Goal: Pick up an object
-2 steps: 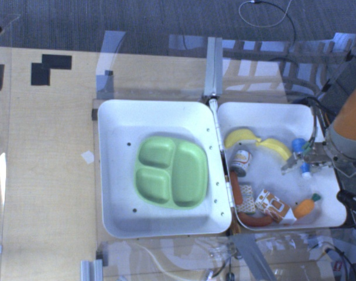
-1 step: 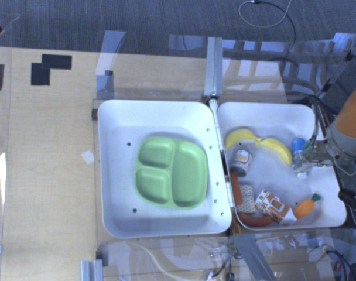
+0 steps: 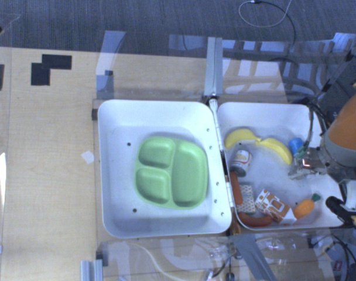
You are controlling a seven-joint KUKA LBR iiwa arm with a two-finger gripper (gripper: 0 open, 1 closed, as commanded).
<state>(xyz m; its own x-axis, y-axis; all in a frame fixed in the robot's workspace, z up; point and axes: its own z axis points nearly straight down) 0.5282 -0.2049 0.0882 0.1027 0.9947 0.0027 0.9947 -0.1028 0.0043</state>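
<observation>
The right bin holds a yellow banana, a small tin can, a blue object, a red sausage-like piece, an orange-and-white carton and a toy carrot. My gripper hangs low over the right side of this bin, just below the blue object and right of the banana's end. I see nothing held in it. The grey arm with its orange band comes in from the right edge.
The left bin holds a green divided plate. A metal divider post stands between the bins at the back. Cables hang beside the arm at the right.
</observation>
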